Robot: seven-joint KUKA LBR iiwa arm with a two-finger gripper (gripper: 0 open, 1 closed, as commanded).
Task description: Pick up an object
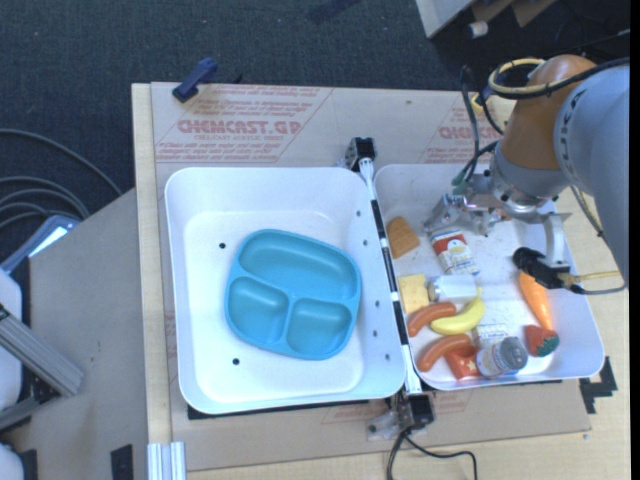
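My gripper [466,211] hangs low over the far part of the right bin [590,333]. A small white bottle with a red label [455,253] lies just in front of it, apart from it as far as I can see. Left of the gripper, by the bin's left wall, lies a tan bread slice [403,235]. Nearer the front are a white block [455,288], a yellow cheese cube [412,291], a banana [460,317], two red sausages [430,316] [446,351], a silver can [503,356], a carrot [537,303] and a red strawberry [544,341].
The left bin [190,268] holds a blue divided plate [293,294]. A black clamp [361,152] sits at the far end of the wall between the bins. The grey arm with its orange band [540,118] comes in over the right bin's far right corner.
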